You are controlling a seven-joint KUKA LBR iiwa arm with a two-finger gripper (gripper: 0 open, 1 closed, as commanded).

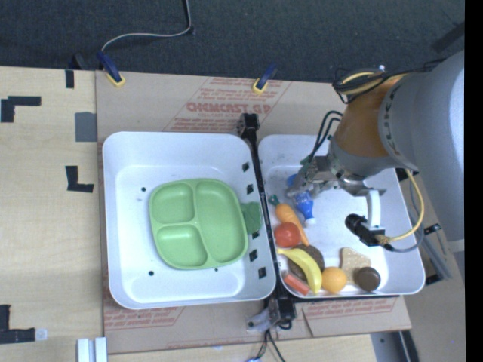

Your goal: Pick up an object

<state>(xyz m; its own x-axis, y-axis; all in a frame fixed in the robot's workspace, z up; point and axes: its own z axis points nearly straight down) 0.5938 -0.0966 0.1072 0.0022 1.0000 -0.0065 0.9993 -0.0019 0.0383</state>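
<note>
My gripper (308,185) reaches down into the right bin (396,202) at its left middle. It sits just above a small blue and white object (305,205), which it partly hides. In front of that object several toy foods lie along the bin's left and front sides: an orange piece (285,213), a red tomato (287,234), a yellow banana (306,265), an orange ball (333,279), a tan bread slice (352,259) and a brown round piece (367,278).
The left bin (124,164) holds a green divided plate (198,222). A green scrap (252,216) lies at that bin's right wall by the black divider (256,172). My arm's orange band (364,123) hangs over the right bin's back.
</note>
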